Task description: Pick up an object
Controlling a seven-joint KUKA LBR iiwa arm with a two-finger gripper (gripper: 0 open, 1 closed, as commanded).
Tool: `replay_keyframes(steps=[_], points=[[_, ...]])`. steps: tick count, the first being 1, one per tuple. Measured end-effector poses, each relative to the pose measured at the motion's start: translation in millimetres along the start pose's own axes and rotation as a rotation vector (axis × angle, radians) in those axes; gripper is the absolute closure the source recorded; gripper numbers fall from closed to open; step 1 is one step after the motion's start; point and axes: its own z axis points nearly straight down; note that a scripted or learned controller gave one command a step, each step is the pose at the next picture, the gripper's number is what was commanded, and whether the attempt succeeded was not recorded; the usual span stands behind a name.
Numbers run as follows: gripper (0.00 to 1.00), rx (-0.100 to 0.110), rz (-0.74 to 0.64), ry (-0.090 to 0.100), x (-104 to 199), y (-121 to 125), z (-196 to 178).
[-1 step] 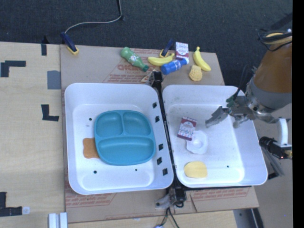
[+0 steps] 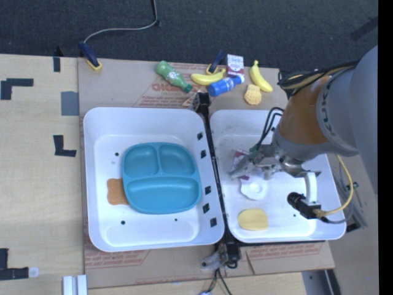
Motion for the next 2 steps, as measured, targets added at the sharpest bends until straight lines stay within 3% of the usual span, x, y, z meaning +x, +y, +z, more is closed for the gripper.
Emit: replay_keyframes(steps=[1, 2], points=[[0.00, -0.009, 0.000, -0.002, 5.7, 32.5, 16.4], [1.00, -0.009, 0.000, -0.003, 5.3, 32.4, 7.0]])
